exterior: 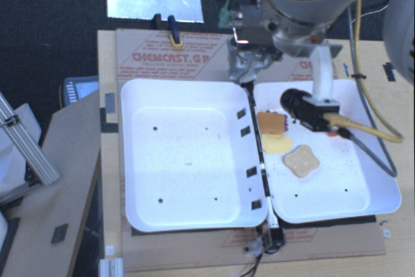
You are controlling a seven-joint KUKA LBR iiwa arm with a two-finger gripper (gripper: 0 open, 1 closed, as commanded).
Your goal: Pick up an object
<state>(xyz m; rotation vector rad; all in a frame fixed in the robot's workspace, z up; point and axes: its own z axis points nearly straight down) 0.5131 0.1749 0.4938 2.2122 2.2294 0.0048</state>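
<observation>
Three toy food pieces lie in the right bin (363, 198), near its left wall. A brown and orange piece with a red edge (272, 122) sits furthest back. A flat yellow slice (277, 144) lies just in front of it. A tan toast slice (301, 161) rests nearest the front. My gripper (245, 71) hangs over the back end of the seam between the two bins, behind and to the left of the food pieces and apart from them. Nothing shows in its grasp.
The left bin (136, 204) lies beside the right one. A black cylinder (305, 108) on a white bracket, with a yellow cable (369, 133), hangs from the arm over the right bin's back. Cardboard with a clamp (174, 32) lies behind the bins.
</observation>
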